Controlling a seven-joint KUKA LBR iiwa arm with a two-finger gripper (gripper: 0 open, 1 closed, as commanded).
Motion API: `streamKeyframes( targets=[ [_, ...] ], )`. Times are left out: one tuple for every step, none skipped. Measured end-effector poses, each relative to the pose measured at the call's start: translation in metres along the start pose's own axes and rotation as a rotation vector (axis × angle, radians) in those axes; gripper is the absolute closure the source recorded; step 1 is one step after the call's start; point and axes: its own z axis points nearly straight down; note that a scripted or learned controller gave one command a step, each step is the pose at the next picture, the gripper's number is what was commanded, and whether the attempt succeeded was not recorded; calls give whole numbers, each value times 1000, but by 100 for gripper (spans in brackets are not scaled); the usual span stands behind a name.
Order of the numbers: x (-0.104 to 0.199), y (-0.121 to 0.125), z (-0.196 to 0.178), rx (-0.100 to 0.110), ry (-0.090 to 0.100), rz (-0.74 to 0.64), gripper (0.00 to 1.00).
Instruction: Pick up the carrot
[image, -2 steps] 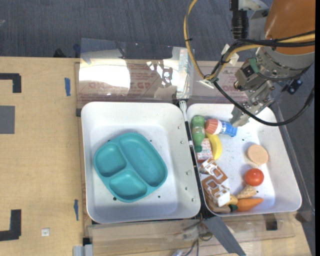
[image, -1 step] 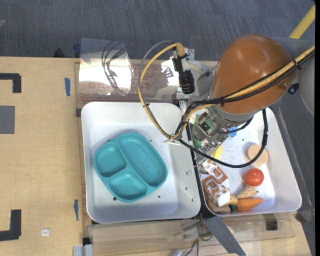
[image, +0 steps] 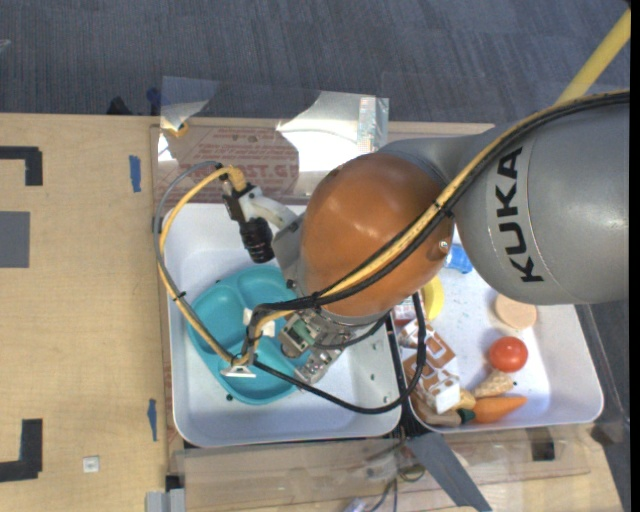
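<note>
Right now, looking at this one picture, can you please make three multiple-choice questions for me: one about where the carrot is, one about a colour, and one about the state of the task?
1. Where does the carrot lie?
A. In the right bin, near its front edge
B. In the left bin, on the teal plate
C. On the bench outside the bins

2. What colour is the round tomato just above the carrot?
A. Green
B. Red
C. Blue

3. Where is the gripper relative to the carrot?
A. Directly over the carrot
B. Over the left bin, apart from the carrot
C. Outside both bins

Answers: 1 A, the carrot rests by the front wall of the right bin. 2 B, it is bright red. 3 B, the gripper hangs beside the teal plate, so the carrot is not yet picked up.
</note>
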Motion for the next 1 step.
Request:
streamKeyframes(
  targets=[
    [-3, -55, 107, 6, 8, -198, 100]
  ],
)
